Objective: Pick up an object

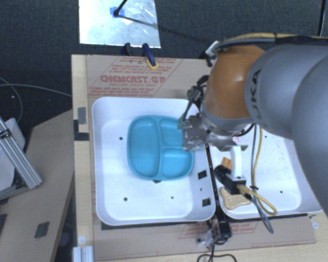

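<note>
You had a sky-blue divided plate (153,149) in the left bin (106,168), which was plain white with a few small dark specks dotted over its floor. The right bin (290,173) was the same white, faintly speckled, and it held a tan piece (235,201). Your arm (300,86) was matt grey, and its orange band (232,81) was glossy. Under the bins you saw brown cardboard (169,70) printed with red lettering. Beyond it lay a silvery, mottled sheet (119,15) on dark grey ground (33,31).
</note>
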`<state>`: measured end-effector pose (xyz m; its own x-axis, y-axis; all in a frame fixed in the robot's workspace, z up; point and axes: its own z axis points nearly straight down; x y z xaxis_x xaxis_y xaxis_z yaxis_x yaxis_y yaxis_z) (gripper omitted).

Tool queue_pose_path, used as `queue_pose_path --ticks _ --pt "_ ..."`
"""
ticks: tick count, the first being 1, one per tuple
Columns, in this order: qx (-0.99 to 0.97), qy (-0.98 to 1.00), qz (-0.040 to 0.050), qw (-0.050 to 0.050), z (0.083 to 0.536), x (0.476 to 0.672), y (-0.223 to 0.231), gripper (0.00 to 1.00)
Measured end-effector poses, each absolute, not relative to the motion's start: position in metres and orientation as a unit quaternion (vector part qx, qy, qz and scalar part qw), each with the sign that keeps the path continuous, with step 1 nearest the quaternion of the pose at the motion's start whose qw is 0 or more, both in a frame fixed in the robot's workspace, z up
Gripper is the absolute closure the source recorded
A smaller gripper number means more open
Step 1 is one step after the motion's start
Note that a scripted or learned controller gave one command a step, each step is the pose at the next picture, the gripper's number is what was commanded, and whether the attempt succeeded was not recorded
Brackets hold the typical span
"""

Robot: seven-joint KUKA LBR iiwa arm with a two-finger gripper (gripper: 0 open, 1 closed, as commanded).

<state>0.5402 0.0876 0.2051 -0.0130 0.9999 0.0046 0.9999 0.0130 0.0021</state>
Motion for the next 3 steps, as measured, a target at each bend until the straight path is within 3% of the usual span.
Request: queue_pose_path --ticks 1,2,3 --pt "-0.706 -0.709 -0.0025 -0.001 0.216 0.542 0.082 1.0" --pt "-0.708 -0.707 0.0023 0.002 0.182 0.484 0.058 1.0" --pt "-0.705 -0.71 -0.0047 -0.003 0.243 0.549 0.09 1.0"
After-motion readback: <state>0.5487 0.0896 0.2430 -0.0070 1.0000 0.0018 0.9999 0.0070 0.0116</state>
